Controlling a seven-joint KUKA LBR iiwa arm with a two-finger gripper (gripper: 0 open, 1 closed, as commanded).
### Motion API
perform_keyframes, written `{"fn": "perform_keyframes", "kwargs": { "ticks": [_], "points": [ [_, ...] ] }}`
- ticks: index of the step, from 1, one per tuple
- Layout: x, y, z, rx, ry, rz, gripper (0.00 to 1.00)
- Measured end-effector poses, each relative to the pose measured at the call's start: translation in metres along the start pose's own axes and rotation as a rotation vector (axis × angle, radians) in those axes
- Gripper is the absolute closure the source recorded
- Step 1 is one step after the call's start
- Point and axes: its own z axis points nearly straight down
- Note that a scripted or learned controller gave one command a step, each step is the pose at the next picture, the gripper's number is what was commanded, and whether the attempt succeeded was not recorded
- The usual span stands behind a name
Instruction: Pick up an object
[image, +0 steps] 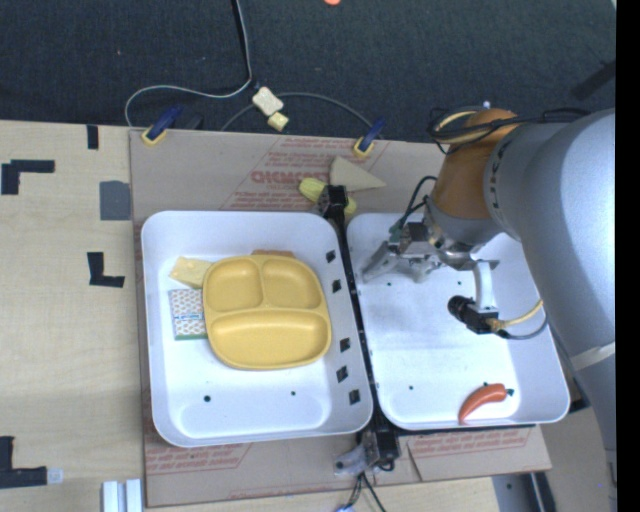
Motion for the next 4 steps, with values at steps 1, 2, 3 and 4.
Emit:
{"fn": "perform_keyframes", "kwargs": {
  "ticks": [1, 2, 3, 4],
  "points": [
    [0.004, 0.034, -0.003, 0.008, 0.001, -0.001, 0.00],
    [-0.060, 0.000, -0.001, -0.001, 0.002, 0.005, 0.00],
    [-0.121, 0.021, -0.009, 0.001, 0.000, 0.005, 0.00],
    [-0.109, -0.073, -0.037, 0.010, 0.003, 0.005, 0.00]
  ]
}}
